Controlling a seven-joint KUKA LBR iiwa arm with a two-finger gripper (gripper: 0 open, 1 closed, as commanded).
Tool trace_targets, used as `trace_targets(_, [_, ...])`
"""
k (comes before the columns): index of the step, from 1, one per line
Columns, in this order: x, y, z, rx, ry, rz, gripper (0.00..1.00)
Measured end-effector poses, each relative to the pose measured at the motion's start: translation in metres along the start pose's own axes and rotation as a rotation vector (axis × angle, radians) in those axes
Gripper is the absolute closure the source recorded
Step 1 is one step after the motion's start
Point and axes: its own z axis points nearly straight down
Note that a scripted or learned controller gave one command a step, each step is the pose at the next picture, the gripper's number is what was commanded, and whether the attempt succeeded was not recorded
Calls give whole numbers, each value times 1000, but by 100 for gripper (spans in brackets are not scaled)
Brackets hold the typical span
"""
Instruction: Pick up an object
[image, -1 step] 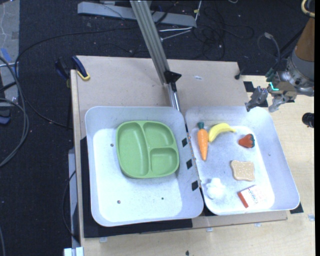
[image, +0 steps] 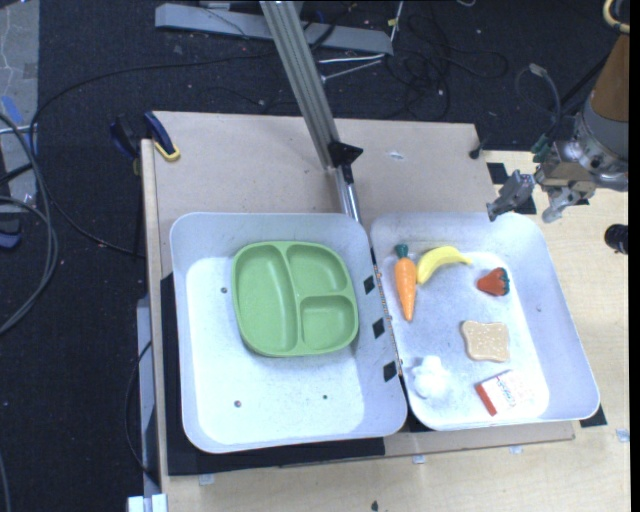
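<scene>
The end effector (image: 531, 201) hangs with fingers spread wide and nothing between them, above the far rim of the right bin (image: 560, 300), beyond the strawberry (image: 493, 282).

One fixed camera watches me from above, tilted down at a slant so the far edge of the pale wooden bench (image: 300, 140) sits high in the frame and the near edge low. It stands back enough to take in both shallow white plastic bins, the left one (image: 200, 400) and the right one (image: 560, 340), whole, plus dark carpeted floor (image: 70, 300) on the left. My grey arm enters at the upper right corner, with my tool (image: 535, 200) over the right bin's far edge.
</scene>
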Motion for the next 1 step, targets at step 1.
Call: trace_targets(1, [-8, -5, 58, 5, 1, 3, 0])
